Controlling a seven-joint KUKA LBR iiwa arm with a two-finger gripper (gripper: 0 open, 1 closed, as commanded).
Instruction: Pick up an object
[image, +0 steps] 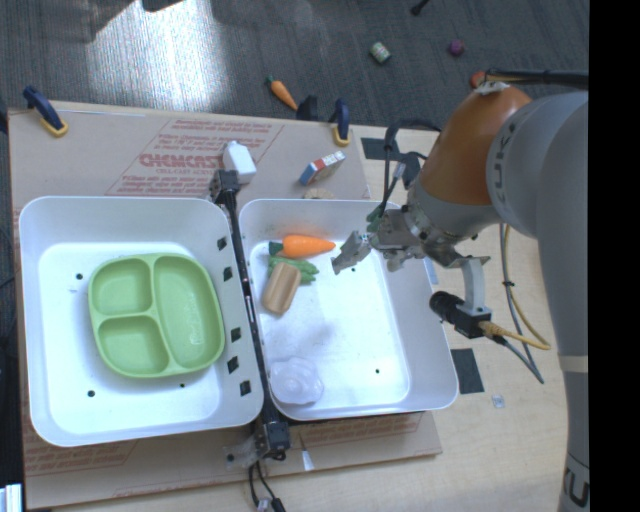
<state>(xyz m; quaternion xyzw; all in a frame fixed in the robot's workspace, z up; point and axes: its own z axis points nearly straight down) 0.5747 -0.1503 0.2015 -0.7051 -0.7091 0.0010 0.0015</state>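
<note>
An orange toy carrot (307, 244) with a green leafy end lies on its side at the far end of the right bin (395, 385). A tan, cork-like cylinder (281, 288) rests just near of it, tilted. The pincer (352, 254) hangs just right of the carrot's tip, nothing between its fingers; whether they are spread or closed cannot be told. A green divided plate (155, 314) sits in the left bin (50, 400).

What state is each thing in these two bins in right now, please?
Gripper: over the right bin, near the carrot, holding nothing visible.
Carrot: lying flat in the right bin.
Wooden block: lying tilted, beside the carrot.
Clear cup: resting at the right bin's near edge.
Green plate: flat in the left bin.
</note>
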